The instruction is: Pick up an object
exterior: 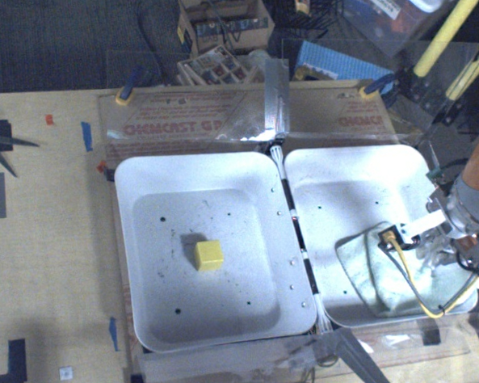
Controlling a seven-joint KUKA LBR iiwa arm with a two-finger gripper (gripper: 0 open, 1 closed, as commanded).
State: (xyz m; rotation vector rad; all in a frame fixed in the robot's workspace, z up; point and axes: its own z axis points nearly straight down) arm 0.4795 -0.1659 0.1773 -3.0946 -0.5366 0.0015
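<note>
Two white bins sit side by side on the bench, and from the camera view over them the arm comes in from the right, its gripper (436, 235) low over the right bin (344, 180), near that bin's right edge and toward its front. Whether the jaws are apart or together I cannot tell; the wrist, a pale bracket and a loop of yellow cable (413, 285) crowd that spot. Nothing can be seen clamped in it, so I would not call anything picked up.

Beneath and just left of the gripper lies a pale, see-through greenish sheet (366, 272), soft-looking, spread across the front half of the right bin and reaching close to its front edge. It looks limp and thin, with a darker outline where its edge curls; I judge it would bunch or slip instead of lifting cleanly.

The other candidate is a small yellow block (209, 255), alone in the left bin (142, 192), a little left of that bin's middle and well apart from the gripper. It is squarish and solid, a bright top face with a short shadow behind it, and looks easy to pinch across two flat sides.

My reading is that the step in hand is the reach and descent in the right bin, with the grasp unconfirmed. The next move calls for closing on a fold of the sheet and lifting straight up, keeping the cable clear.
</note>
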